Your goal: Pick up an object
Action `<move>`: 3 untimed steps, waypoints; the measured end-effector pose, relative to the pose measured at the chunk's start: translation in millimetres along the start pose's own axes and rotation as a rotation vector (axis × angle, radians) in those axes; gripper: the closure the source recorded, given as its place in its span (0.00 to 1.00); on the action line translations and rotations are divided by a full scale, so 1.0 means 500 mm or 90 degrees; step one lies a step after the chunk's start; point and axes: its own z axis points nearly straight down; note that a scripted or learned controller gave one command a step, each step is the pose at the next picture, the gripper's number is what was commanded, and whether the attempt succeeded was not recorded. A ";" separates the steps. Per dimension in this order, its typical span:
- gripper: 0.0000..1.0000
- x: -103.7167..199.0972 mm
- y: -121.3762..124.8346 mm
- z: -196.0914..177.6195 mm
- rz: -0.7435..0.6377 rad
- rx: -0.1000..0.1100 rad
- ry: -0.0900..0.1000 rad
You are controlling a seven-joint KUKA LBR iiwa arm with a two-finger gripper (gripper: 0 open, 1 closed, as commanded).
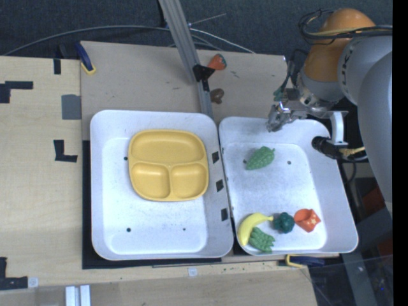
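Gripper hangs over right bin, at bin's 12 o'clock rim; jaw state too small and blurred, cannot tell. Green leafy toy lies just below gripper, apart from it. At bin's 6 o'clock: banana, second green piece, dark green ball, possibly broccoli, orange-red piece. Left bin holds yellow divided plate. No readable writing.

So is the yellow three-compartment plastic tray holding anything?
Empty: the yellow three-compartment plastic tray in the left white bin shows bare yellow in every compartment.
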 end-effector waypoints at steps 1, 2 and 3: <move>1.00 0.001 0.002 -0.088 0.000 0.001 0.000; 1.00 0.093 -0.034 -0.115 -0.002 0.004 0.002; 1.00 0.204 -0.083 -0.102 -0.002 0.006 0.001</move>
